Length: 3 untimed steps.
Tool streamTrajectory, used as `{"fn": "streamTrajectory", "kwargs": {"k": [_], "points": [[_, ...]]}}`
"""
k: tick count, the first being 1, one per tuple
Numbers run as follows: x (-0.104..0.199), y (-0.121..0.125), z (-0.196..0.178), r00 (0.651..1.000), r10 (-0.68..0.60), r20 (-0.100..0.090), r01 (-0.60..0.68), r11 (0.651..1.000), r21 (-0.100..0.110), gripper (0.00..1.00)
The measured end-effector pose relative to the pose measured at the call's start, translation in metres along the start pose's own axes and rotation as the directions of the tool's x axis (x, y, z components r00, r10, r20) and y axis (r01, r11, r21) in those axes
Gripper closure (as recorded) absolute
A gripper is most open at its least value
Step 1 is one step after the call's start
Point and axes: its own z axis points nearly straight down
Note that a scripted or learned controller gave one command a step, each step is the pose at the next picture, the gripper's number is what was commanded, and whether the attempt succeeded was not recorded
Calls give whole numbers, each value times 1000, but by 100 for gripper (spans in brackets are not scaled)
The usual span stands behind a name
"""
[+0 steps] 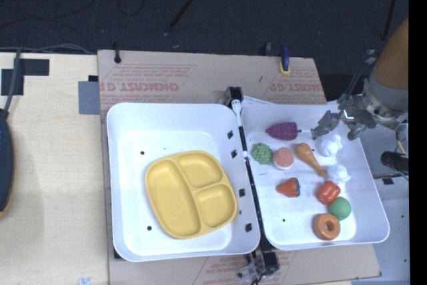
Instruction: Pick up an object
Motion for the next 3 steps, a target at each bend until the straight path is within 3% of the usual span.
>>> {"fn": "streamTrajectory", "kwargs": {"k": [1, 2, 3], "points": [[35, -28, 59, 1000, -1, -4, 1, 1000, 9, 0], [80, -78, 115, 1000, 3, 0, -3, 1000, 2, 0], [76, -77, 104, 1000, 10, -1, -10, 1000, 4, 100]]}}
